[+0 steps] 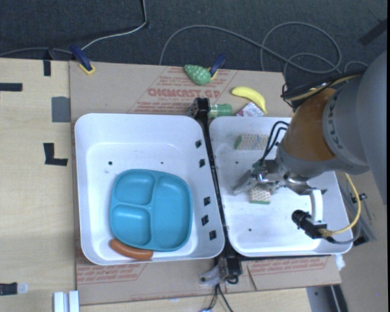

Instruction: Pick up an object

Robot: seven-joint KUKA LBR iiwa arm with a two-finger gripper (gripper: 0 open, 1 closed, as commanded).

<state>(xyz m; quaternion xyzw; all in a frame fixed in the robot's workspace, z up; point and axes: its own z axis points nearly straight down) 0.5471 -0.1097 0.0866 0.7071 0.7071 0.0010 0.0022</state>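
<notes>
Reaching down into the right bin (325,242), the gripper (252,182) sits low over a small patterned block (260,195) lying just beneath and slightly past its tips. I cannot tell how it is set. Nothing looks lifted yet, so, by my judgement, both the grasp and the lift remain.

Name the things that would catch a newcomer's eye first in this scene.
The blue divided plate fills much of the left bin, with an orange sausage at its lower edge. The grey arm with its orange band hangs over the right bin, gripper low beside a small patterned piece.
</notes>
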